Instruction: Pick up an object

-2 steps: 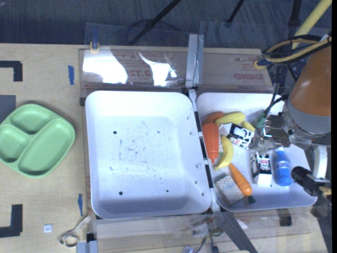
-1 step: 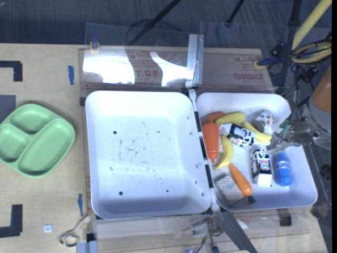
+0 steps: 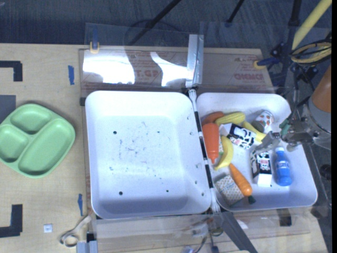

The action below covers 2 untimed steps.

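Note:
The right bin [image 3: 300, 196] holds several objects. Among them are a tall orange piece [image 3: 210, 140], two yellow bananas [image 3: 230, 118] [image 3: 228, 153] and a black-and-white patterned pack [image 3: 242, 137]. There is also a small red-and-white can [image 3: 265, 120], a black-and-white box [image 3: 262, 166], a blue bottle [image 3: 283, 168], a carrot [image 3: 241, 179] and a grey mesh pad [image 3: 226, 186]. My gripper [image 3: 274, 141] hangs low over the bin's right half, just above the box and the blue bottle and right of the patterned pack. Nothing is visibly lifted by it.
The left bin [image 3: 142, 152] lies beside the right one, across a shared centre wall. A green divided plate [image 3: 34, 139] sits on the bench at the far left. A clear panel [image 3: 137, 62] and a metal post [image 3: 195, 59] stand behind the bins. Cables and stands crowd the upper right.

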Available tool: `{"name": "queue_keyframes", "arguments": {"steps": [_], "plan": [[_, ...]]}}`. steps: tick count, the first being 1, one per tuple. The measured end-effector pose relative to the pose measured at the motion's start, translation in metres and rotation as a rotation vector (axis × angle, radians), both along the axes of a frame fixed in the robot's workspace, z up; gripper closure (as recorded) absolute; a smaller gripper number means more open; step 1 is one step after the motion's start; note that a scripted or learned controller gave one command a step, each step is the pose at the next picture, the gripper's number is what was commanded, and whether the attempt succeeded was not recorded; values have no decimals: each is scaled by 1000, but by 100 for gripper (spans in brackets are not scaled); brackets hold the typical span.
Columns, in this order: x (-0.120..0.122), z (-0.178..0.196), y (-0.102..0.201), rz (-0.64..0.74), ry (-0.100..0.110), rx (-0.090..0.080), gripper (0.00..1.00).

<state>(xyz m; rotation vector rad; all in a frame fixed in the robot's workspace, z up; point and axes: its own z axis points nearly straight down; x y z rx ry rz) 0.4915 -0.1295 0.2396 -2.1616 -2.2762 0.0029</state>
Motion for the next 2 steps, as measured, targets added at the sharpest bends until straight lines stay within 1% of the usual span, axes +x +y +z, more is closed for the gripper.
{"name": "queue_keyframes", "arguments": {"steps": [1,2], "plan": [[32,-26,-15,-70,-3,-2,0],[46,-153,-37,-118,-5,2,0]]}}
